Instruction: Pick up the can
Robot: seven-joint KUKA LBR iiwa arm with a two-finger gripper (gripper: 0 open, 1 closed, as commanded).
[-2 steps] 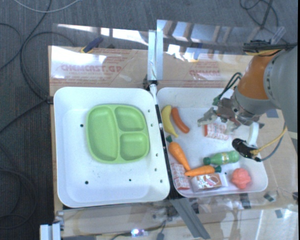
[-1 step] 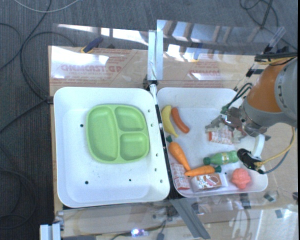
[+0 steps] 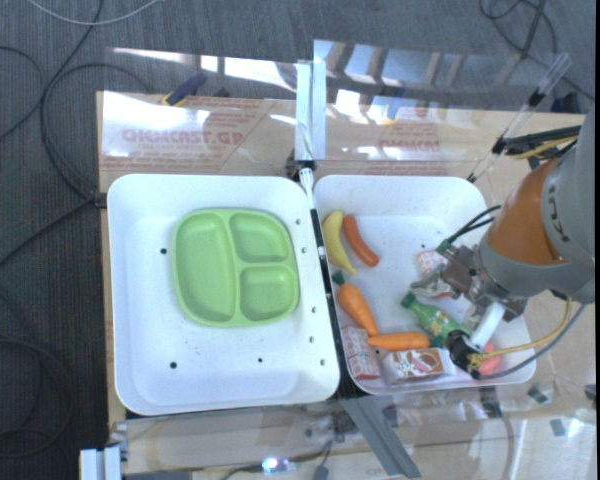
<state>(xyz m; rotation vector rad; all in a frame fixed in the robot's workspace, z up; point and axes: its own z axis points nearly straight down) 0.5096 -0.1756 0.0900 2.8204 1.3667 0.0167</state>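
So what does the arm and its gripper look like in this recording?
A thick grey arm with a broad orange band above the wrist. Below it, a grey metal gripper carries thin green, yellow and black cables; a white piece and a pink tip show at its lower end.

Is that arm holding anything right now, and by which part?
Cannot be told: the gripper hangs low over the right bin, its tip hidden among the items.

Dark grey carpet (image 3: pixel 180 8), loose cables (image 3: pixel 70 88)
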